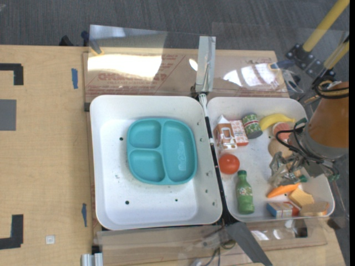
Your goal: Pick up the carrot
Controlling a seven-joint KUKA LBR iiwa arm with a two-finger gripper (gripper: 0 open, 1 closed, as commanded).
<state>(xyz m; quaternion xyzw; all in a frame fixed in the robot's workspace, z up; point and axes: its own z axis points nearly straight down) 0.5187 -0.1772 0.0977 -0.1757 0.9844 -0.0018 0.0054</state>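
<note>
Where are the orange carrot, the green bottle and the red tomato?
Orange carrot (282,190): camera view, middle of its body.
Green plastic bottle (244,193): camera view, on its label.
Round red tomato (229,163): camera view, its centre.

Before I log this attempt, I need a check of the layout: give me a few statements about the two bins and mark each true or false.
1. The teal divided plate lies in the left white bin. True.
2. The orange carrot lies on the teal plate. False: it lies in the right white bin, near the gripper.
3. The green bottle lies in the right bin, below the red tomato. True.
4. The yellow banana sits at the near edge of the right bin. False: it is near the far edge, beside the green can.
5. The arm is over the left bin. False: it is over the right bin.
</note>
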